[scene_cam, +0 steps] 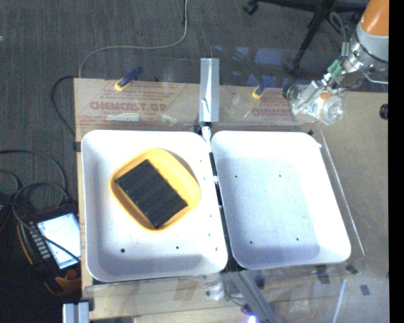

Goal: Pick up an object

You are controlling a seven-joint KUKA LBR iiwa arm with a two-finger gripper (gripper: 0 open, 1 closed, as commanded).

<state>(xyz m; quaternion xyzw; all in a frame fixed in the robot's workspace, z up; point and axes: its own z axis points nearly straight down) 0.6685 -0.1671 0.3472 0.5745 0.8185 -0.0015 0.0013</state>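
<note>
**Yellow dish with dark slab sits in the left bin; tool is up at the far right**

The yellow dish (pixel 156 188), a rounded shallow piece with a dark ribbed rectangular slab (pixel 151 193) lying in it at a slant, rests in the left bin (pixel 101 252), toward the bin's middle and upper part. It touches nothing but the bin floor. The right bin (pixel 281 202) lies just beside the left one, their inner rims meeting along a narrow seam.

The tool (pixel 315 101) hangs well apart from the dish, above the far right corner of the tabletop (pixel 369 164), beyond the right bin's upper rim. The grey arm with its orange band (pixel 379 16) comes in from the top right corner. The tool's end looks pale and glassy against the board, and I cannot tell whether it is released or clenched; nothing can be made out in its grasp.

Two blue and yellow clamps (pixel 128 78) pin a clear sheet along the back of the bench.
</note>
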